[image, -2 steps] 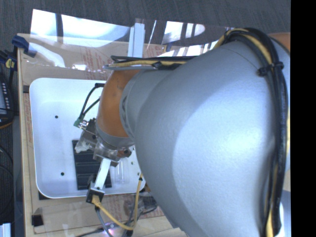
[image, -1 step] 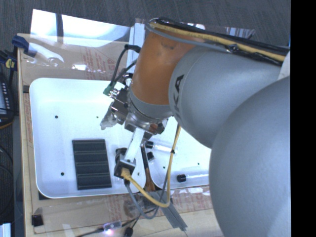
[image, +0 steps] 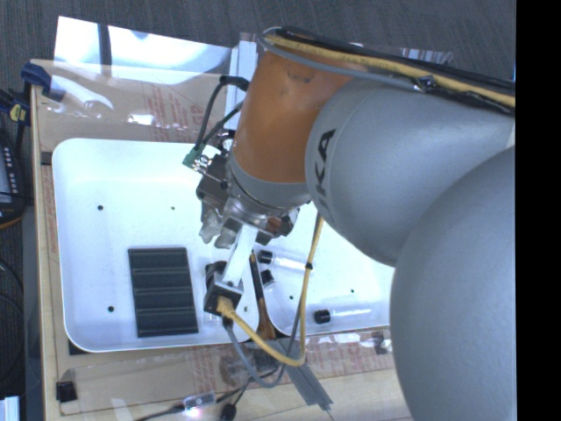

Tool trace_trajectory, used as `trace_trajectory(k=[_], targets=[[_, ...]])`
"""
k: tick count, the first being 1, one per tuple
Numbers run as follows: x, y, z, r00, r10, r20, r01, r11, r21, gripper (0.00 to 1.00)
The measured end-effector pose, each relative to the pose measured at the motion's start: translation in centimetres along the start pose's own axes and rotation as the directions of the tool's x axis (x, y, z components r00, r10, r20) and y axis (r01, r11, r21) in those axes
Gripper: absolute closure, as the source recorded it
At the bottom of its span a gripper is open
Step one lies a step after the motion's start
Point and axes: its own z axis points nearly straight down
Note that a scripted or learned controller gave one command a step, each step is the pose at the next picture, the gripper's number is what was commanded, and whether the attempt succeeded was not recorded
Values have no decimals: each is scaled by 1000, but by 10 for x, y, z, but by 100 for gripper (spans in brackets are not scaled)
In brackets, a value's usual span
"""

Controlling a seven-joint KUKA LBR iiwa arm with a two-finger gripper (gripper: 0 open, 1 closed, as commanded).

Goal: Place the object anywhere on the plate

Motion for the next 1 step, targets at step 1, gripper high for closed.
trace_trajectory(k=[1], targets=[[92, -59, -118, 994, 109, -6, -109, 994, -6, 100]])
